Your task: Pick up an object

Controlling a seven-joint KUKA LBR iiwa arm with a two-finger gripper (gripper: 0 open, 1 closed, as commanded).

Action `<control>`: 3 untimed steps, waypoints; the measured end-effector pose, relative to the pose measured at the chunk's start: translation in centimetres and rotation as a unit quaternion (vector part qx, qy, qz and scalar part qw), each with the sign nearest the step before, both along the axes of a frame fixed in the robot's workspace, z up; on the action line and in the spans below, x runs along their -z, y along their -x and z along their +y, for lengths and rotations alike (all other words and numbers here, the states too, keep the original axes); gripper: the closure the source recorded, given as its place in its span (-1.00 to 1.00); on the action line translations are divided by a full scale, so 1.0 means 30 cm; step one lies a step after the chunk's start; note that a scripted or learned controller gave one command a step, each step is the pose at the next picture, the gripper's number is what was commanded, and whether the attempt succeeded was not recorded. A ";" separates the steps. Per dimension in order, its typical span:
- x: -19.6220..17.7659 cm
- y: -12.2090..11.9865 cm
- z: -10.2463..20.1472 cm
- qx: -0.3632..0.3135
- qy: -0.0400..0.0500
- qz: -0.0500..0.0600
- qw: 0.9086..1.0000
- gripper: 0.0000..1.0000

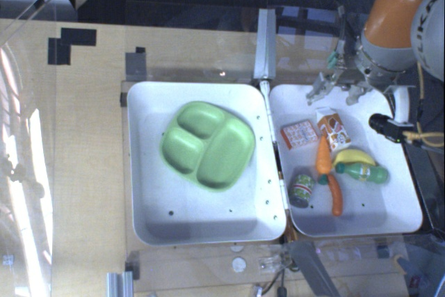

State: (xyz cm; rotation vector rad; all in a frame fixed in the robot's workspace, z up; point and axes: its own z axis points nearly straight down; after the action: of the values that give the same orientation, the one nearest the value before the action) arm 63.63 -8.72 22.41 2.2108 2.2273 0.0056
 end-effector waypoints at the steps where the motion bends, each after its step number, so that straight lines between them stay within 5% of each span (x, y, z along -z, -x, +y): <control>1: 0.331 0.012 -0.072 -0.005 0.001 -0.008 1.000 -1.00; 2: 0.373 0.066 -0.181 -0.040 0.005 -0.027 0.999 -1.00; 3: 0.447 0.008 -0.251 -0.018 0.002 -0.004 1.000 -1.00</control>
State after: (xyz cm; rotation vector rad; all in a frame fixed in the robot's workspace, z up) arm 63.39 -16.24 8.99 2.1660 2.2607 0.0105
